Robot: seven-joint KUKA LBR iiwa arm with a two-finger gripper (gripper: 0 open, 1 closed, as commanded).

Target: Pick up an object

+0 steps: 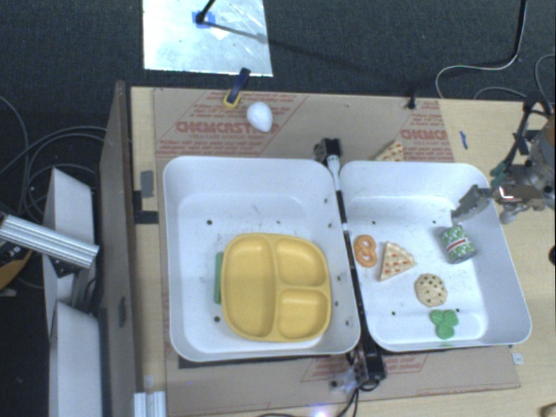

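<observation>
The little green can lies just under my claw near the right bin's right wall, bare floor behind it; my claw's grip, I cannot tell.

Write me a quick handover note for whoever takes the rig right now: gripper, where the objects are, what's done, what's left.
Gripper: over the right bin's far right side, beside the small can; nothing seen held.
Right bin: can, pretzel, pizza slice, cookie, green piece.
Left bin: yellow divided plate.
Done: nothing picked yet.
Left: grasp and lift one object; the can is closest.
</observation>
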